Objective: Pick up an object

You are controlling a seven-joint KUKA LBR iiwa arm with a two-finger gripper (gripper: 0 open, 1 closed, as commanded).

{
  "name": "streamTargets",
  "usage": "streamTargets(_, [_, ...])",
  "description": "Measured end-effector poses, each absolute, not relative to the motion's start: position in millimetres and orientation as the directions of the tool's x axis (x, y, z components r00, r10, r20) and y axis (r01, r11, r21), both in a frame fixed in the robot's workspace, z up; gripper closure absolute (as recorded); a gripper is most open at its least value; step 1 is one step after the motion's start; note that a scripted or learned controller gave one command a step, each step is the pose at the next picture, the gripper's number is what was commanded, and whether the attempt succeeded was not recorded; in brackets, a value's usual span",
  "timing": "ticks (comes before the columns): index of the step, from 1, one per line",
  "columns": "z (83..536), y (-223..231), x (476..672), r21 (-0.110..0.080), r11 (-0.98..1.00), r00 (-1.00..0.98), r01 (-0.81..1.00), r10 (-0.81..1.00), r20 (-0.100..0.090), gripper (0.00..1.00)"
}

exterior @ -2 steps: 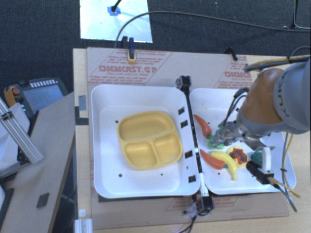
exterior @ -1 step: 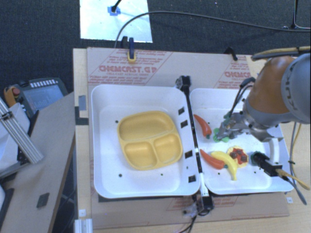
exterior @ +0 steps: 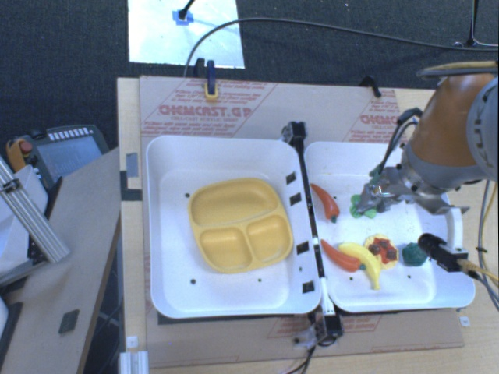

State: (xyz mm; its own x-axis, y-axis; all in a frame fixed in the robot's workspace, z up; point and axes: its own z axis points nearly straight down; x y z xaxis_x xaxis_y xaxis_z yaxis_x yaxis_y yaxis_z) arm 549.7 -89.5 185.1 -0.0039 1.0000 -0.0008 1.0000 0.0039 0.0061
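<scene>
Dark carpet surrounds the desk, which bears two white bins. The left bin holds a yellow tray. The arm reaches over the right bin, its end effector low beside a green toy; whether it is wide or narrow cannot be told. Nearer lie a banana, two red peppers, a strawberry piece and a teal toy.
</scene>
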Motion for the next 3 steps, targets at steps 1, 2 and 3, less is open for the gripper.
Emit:
streamTargets(1, [223, -90, 551.3, 0.006, 0.004, -0.004, 1.000, 1.000, -0.001, 1.00])
streamTargets(2, [217, -29, 559.7, 0.003, 0.009, -0.009, 1.000, 1.000, 0.001, 1.00])
streamTargets(3, [209, 22, 566.1, 0.002, 0.010, -0.010, 1.000, 1.000, 0.002, 1.00])
